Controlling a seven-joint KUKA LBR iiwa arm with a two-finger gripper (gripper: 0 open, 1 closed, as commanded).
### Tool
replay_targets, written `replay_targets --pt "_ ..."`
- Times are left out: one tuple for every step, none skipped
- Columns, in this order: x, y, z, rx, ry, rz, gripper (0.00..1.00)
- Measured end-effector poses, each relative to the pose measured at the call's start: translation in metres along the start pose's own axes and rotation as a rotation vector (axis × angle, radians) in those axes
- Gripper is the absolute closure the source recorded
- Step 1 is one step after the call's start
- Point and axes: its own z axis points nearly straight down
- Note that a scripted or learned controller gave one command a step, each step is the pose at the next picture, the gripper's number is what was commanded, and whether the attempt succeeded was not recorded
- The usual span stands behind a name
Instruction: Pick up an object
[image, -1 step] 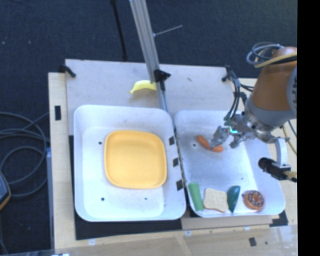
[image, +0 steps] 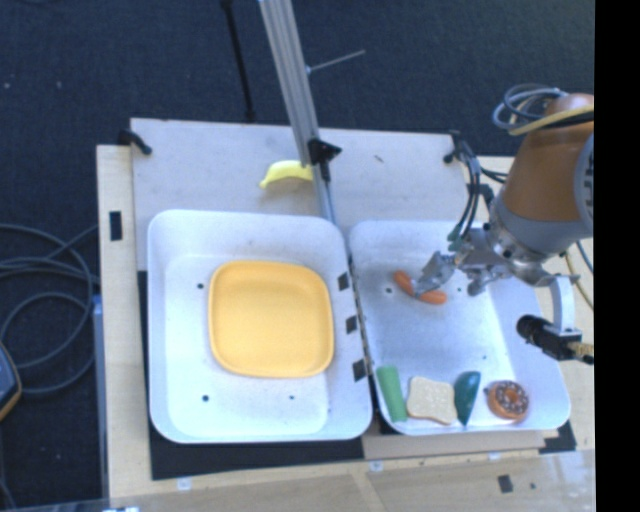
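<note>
Now the fingers (image: 440, 272) hang over the right bin (image: 520, 330), spread apart, just above the little orange carrot (image: 418, 288) lying there. Nothing is between them. A yellow plate (image: 271, 318) sits in the left bin (image: 175, 300).

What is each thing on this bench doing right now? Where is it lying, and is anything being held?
Two-finger gripper: low in the right white bin, right beside the orange sausage-shaped piece.
Orange sausage-shaped piece: lying flat, not lifted.
Yellow square plate: flat in the left white bin.
Green stick, bread slice, teal pod, round brown pastry: lying along the right bin's near edge.
Yellow banana: on the bench behind the bins.
</note>
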Motion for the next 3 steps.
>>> replay_targets --pt "-0.005 0.002 0.061 0.006 0.000 0.001 0.00" --pt "-0.013 0.005 0.119 0.005 0.000 0.001 0.00" --pt "-0.013 0.005 0.127 0.001 -0.001 0.000 0.00"
